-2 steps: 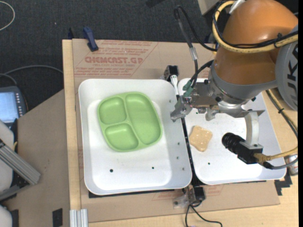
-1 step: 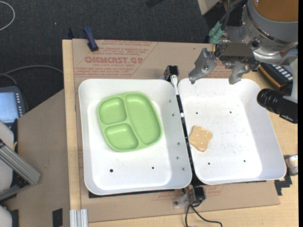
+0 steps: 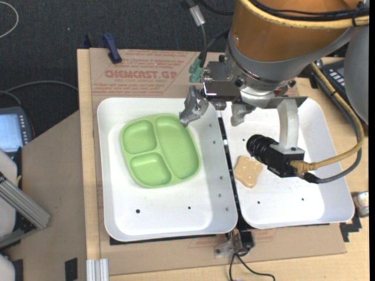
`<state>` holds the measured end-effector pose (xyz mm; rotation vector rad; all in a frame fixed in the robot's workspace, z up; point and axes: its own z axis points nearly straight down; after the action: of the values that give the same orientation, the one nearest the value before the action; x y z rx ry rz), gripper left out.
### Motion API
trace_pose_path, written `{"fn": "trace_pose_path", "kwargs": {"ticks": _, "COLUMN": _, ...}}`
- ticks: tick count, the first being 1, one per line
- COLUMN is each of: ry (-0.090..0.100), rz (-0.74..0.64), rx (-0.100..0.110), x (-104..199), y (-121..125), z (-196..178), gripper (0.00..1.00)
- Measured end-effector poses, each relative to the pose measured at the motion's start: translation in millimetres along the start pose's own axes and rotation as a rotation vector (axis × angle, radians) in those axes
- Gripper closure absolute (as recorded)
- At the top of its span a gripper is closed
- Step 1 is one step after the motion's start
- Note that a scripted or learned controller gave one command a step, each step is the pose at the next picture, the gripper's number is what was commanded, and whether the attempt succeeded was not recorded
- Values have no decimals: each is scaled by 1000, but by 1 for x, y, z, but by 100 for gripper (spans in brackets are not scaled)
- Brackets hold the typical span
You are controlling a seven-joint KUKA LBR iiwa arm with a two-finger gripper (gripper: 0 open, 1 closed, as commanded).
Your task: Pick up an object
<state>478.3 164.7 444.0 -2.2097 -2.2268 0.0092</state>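
Green divided plate (image 3: 160, 151), left bin (image 3: 111, 204): is it lifted?

— Not yet. It lies flat at centre-left of the frame. My gripper (image 3: 212, 117) hangs over the seam between bins, one finger (image 3: 190, 111) at the plate's upper right rim. Fingers spread, nothing between them. The grasp and the lift both remain.

One fixed camera above my bench, looking down at a slant. Both white bins sit in frame: left bin (image 3: 111, 174) and right bin (image 3: 328, 157), side by side, seam near centre. My arm (image 3: 293, 22) enters from the view's right and looms large at the top, nearest the lens. Dark floor lies along the top and left. Bench front edge runs near the bottom.
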Motion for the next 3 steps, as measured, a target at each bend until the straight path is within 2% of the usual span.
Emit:
{"fn": "trace_pose_path", "kwargs": {"ticks": 1, "ry": 2, "rz": 3, "rx": -10, "x": 29, "y": 1, "z": -8, "gripper": 0}}
{"fn": "trace_pose_path", "kwargs": {"ticks": 2, "ry": -2, "rz": 11, "rx": 0, "x": -1, "y": 1, "z": 40, "gripper": 0}}
{"fn": "trace_pose_path", "kwargs": {"ticks": 3, "ry": 2, "rz": 7, "rx": -12, "x": 15, "y": 12, "z": 15, "gripper": 0}}
